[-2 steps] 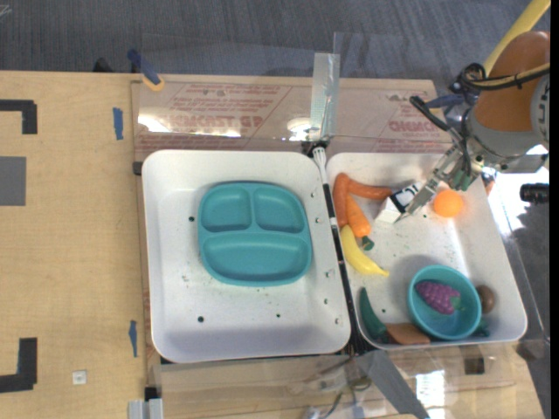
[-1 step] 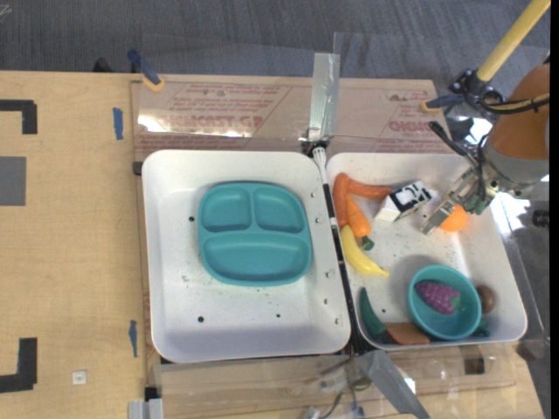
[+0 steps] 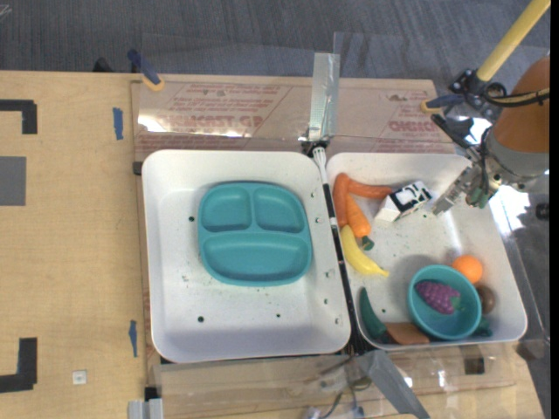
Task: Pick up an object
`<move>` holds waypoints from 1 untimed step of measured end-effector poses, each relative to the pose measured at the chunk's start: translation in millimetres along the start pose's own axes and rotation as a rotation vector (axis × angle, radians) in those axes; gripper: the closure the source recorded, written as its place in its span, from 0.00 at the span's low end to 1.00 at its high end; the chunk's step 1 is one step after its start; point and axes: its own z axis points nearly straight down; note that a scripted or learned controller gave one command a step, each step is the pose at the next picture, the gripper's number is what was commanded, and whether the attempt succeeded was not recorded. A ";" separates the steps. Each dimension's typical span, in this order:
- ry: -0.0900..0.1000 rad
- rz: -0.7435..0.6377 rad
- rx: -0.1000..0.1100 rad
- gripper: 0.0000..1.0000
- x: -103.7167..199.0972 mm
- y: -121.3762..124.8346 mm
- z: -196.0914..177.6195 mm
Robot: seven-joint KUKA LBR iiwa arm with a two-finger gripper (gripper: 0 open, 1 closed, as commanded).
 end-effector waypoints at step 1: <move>0.002 0.000 0.001 0.00 0.6 -0.1 1.3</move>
